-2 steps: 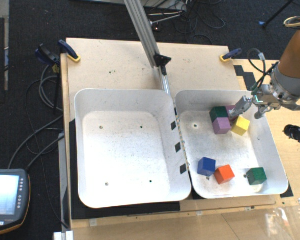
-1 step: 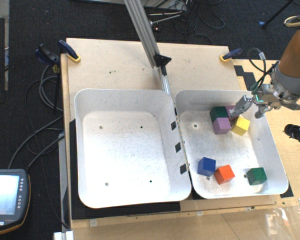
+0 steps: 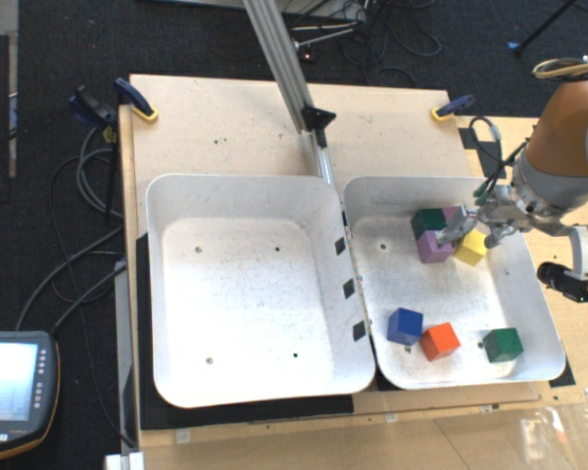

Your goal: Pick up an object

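Observation:
The right bin (image 3: 529,302) holds several blocks. A dark green block (image 3: 428,220), a purple block (image 3: 433,248) and a yellow block (image 3: 471,250) are crowded together in its far part. My gripper (image 3: 461,229) reaches in from the right and hangs low over this cluster, between the purple and yellow blocks and partly covering them. Near the front wall lie a blue block (image 3: 405,325), an orange block (image 3: 440,341) and a green block (image 3: 503,345), well apart from the gripper.
The left bin (image 3: 176,262) sits beside the right one, sharing a middle wall. A slanted metal pole (image 3: 279,52) rises from behind the bins. Clamps (image 3: 137,101) hold the board's far corners. A teach pendant (image 3: 15,390) lies at the lower left.

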Robot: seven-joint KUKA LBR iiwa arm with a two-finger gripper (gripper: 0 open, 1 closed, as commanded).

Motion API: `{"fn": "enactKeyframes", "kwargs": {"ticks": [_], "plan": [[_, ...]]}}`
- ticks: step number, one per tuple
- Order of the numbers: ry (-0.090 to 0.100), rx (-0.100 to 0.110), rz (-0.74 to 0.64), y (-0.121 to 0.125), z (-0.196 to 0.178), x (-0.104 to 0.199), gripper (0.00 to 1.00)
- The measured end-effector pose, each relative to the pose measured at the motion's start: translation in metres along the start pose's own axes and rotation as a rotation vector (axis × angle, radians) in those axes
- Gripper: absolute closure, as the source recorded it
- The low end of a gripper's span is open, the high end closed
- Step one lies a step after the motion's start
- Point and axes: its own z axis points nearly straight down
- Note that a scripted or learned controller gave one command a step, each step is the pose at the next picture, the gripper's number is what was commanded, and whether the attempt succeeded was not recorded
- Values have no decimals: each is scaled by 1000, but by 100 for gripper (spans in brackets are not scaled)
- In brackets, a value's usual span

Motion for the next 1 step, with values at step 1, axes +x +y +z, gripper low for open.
{"fn": "enactKeyframes", "kwargs": {"ticks": [1], "plan": [[-3, -5, 2, -7, 45, -4, 0]]}}
